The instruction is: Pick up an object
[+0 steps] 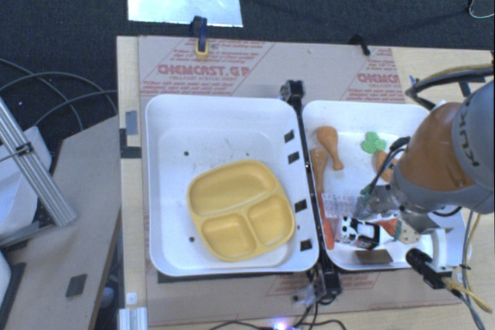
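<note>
A yellow tray (241,209) is lying in the left bin (166,166). The right bin (348,113) is holding two drumsticks (329,143), a green toy (373,141) and a black-and-white piece (357,230), with the gripper (370,206) hanging over its front clutter; I cannot tell its state.

arm (445,158) reaches into right bin (348,113); yellow divided tray (241,209) lies in left bin (178,166)
</note>
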Robot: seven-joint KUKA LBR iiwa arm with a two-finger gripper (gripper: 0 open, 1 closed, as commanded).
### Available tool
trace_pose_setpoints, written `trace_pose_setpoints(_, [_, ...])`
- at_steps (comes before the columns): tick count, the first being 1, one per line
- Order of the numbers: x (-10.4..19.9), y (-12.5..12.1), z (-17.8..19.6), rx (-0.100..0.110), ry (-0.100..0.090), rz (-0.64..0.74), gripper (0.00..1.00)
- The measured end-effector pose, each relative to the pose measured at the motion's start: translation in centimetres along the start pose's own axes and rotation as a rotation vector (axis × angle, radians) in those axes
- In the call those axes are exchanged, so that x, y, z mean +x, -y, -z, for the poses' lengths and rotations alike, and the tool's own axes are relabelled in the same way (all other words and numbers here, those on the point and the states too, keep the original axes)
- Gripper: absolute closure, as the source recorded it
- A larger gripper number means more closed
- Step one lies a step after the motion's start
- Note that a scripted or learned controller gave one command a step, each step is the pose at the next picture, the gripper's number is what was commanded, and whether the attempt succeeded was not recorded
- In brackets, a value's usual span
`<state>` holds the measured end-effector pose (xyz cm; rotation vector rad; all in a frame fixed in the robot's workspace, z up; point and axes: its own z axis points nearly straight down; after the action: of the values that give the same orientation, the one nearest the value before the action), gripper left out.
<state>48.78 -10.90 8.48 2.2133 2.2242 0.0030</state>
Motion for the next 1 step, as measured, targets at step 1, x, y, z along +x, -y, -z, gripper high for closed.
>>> trace_pose_setpoints(1, [-0.06,-0.13,1.07,-0.003,-0.001,-0.001,1.0])
